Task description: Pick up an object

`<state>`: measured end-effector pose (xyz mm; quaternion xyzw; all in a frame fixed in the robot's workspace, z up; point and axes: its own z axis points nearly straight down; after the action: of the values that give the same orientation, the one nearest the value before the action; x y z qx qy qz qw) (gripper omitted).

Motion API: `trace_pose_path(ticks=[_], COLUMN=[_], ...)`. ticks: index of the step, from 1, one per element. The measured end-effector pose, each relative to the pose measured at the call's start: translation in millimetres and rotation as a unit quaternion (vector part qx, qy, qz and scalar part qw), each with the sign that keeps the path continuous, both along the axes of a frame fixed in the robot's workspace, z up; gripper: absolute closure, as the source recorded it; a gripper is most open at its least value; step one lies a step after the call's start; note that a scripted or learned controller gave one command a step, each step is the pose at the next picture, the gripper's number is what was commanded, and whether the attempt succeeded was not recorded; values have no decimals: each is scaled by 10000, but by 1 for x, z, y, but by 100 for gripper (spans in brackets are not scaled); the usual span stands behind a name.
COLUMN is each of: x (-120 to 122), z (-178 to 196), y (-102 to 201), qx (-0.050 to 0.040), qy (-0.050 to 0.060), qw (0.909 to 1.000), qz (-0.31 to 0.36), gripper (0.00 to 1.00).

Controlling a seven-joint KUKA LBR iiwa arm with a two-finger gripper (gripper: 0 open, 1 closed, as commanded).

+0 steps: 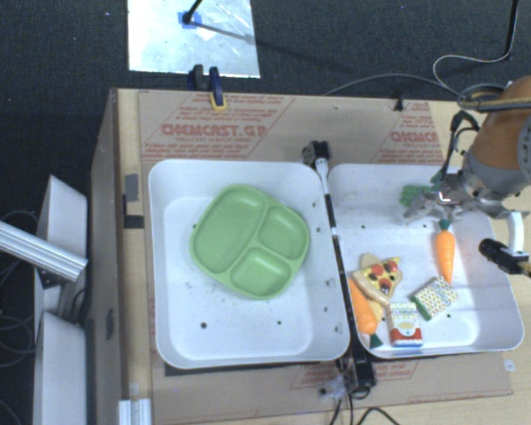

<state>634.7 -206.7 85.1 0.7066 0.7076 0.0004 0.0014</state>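
- Two white bins sit side by side on the bench; the left bin [173,326] holds a green tray [250,240] with three compartments, lying near its middle with bare floor on all sides.
- The right bin [496,326] holds the toys, mostly in its near half.
- The gripper [442,199] hangs over the far part of the right bin, close to its right wall; I cannot tell how wide it stands.
- A carrot [445,251] lies just below the gripper, top toward it; no grasp is visible.
- A green piece [415,197] lies just left of the gripper.
- A pizza slice [380,277] and a second carrot [364,310] lie near the divider [333,237].
- A patterned block [435,297] and a small carton [405,324] lie toward the near edge.
- The far left floor of the right bin is bare.
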Motion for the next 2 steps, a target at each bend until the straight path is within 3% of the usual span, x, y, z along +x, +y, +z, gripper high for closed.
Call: trace_pose_path(ticks=[1, 2], x=[-8, 34], z=[0, 0], y=[0, 1], qx=[-1, 15], qy=[2, 23], qw=[10000, 10000], qz=[0, 5], gripper=[0, 0])
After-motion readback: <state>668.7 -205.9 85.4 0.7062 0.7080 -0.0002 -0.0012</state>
